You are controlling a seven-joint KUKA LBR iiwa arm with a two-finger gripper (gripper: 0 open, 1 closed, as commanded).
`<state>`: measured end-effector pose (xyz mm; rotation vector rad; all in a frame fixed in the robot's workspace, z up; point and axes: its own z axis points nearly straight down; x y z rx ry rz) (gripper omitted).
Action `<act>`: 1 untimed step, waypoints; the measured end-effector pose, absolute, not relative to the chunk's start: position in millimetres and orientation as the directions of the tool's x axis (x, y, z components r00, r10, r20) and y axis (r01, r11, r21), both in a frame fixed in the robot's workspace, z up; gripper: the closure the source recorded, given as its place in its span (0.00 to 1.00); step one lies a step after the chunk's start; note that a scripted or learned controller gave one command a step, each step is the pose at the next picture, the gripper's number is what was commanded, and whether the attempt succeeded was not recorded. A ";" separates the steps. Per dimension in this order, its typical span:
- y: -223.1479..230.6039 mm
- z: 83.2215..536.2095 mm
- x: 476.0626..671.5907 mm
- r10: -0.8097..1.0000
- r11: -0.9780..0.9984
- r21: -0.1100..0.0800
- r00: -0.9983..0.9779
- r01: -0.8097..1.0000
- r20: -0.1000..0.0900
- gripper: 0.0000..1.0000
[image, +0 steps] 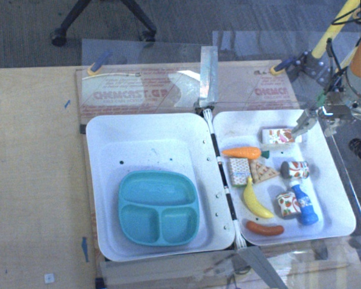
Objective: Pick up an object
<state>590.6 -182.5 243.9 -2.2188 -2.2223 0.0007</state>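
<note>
The right bin (344, 206) holds several toy foods. An orange carrot (242, 152) lies near its left wall, above a small printed box (240, 171) and a pizza slice (263, 171). Lower down are a yellow banana (254, 200) and a red sausage (264, 229). A can (295, 168), a red-and-white carton (286, 204) and a blue bottle (304, 205) sit to the right. A white packet (278, 136) lies at the bin's far right corner. My gripper (304, 123) hangs just above and right of that packet, close to its right end.
The left bin (102, 139) holds a teal divided plate (160, 208). A metal divider (208, 73) stands behind the seam between the bins. The arm's wrist and cables (338, 102) crowd the right bin's far right edge. A wooden benchtop (31, 179) lies to the left.
</note>
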 end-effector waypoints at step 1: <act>-181.0 130.0 629.9 1.000 0.005 -0.001 -0.005 1.000 0.000 0.00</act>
